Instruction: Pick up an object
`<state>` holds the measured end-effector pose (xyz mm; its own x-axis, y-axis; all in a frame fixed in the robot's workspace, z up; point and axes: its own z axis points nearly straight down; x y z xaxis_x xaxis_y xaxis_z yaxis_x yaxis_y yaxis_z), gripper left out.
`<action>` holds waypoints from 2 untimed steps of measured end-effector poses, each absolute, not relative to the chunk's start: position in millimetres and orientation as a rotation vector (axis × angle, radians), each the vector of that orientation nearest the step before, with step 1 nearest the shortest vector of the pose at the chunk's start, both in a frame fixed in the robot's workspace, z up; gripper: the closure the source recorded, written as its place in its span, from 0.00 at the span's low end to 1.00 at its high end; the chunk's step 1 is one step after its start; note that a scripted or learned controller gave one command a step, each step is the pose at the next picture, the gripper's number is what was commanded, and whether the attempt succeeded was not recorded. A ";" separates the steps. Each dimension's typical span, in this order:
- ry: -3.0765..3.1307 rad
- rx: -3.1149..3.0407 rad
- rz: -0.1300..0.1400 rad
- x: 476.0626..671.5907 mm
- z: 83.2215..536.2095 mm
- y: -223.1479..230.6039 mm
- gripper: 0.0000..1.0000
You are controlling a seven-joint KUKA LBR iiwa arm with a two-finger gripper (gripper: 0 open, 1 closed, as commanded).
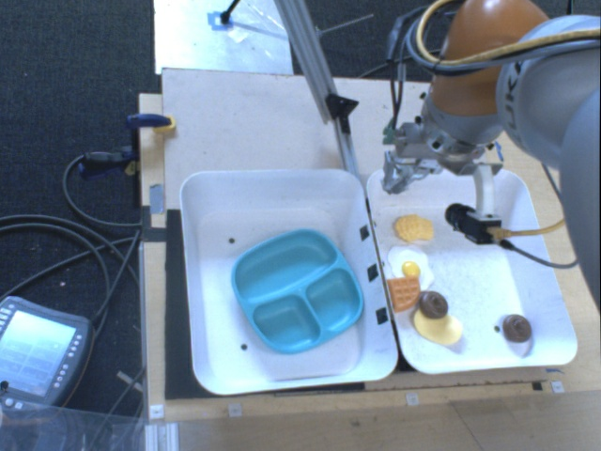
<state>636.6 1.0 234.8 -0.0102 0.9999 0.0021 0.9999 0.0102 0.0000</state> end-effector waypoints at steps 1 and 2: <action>-2.232 -2.207 -0.002 615.7 241.6 48.4 1.00; -2.230 -2.208 0.001 575.3 229.8 89.7 1.00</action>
